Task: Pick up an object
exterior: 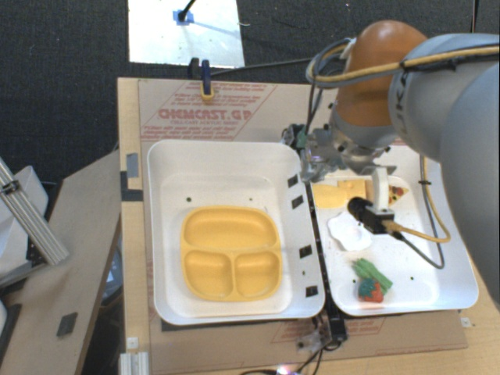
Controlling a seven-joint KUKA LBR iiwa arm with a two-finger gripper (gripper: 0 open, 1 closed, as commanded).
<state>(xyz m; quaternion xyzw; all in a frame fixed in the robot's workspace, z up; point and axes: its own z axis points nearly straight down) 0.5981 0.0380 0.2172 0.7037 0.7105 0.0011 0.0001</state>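
The gripper (341,165) hangs over the far left part of the right bin (457,280), just above a yellow flat piece (349,193); whether it is clenched or released cannot be told. A white flat piece (349,231) and a green-and-red toy (370,280) lie nearer, and a yellow divided tray (231,252) sits in the left bin (168,209)

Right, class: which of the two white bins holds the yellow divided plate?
The bin on the view's left: the plate lies in it, while the arm hangs over the other bin.
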